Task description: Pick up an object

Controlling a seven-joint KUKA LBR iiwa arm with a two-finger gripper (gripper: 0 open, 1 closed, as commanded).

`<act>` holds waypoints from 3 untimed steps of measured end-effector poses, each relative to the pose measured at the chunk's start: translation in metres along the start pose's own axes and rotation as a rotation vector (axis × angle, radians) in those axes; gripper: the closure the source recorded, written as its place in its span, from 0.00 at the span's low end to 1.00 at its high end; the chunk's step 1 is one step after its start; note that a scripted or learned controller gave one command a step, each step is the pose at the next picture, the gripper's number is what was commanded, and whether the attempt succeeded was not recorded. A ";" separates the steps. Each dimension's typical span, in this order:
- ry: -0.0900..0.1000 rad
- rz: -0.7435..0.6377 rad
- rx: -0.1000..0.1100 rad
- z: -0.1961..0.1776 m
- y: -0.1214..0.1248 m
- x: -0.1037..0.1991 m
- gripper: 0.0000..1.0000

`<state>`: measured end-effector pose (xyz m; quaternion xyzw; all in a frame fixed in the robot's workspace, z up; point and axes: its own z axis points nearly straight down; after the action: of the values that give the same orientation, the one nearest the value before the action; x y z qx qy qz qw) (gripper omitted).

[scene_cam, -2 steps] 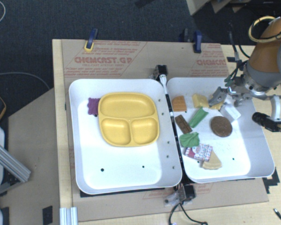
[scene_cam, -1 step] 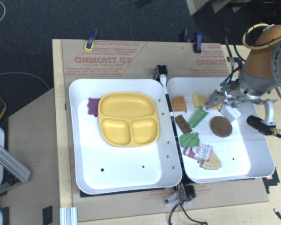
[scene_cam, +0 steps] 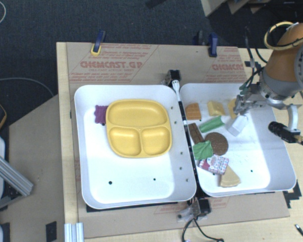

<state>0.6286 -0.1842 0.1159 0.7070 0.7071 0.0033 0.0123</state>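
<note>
**Gripper low over the right bin, pick not yet made**

The nearest candidate is a small pale grey block (scene_cam: 237,125) lying on the floor of the right bin (scene_cam: 272,180), toward its two o'clock corner. The gripper (scene_cam: 241,106) sits just above it, at the block's twelve o'clock; whether it is spread or closed I cannot tell, and nothing is visibly caught in it. I'd call this the approach step. Next, it must settle squarely over the block and close on it.

Working outward, at the block's nine o'clock: a smooth green wedge (scene_cam: 211,123), a yellowish chunk (scene_cam: 215,108), an orange-tan cube (scene_cam: 193,111). Toward seven o'clock: a flat brown disc (scene_cam: 216,142), then a patterned packet (scene_cam: 217,164) and a tan wedge (scene_cam: 230,178).

In the left bin (scene_cam: 131,188), a glossy yellow compartment plate (scene_cam: 138,127), rounded, three wells, with a purple scrap (scene_cam: 100,114) at its nine o'clock edge.
</note>
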 end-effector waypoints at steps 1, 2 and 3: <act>0.011 -0.002 0.014 -0.050 0.003 0.009 1.00; 0.010 -0.002 0.013 -0.105 0.006 0.008 1.00; 0.015 0.001 0.027 -0.099 -0.037 0.030 1.00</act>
<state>0.5896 -0.1526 0.2136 0.7074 0.7069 -0.0010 -0.0022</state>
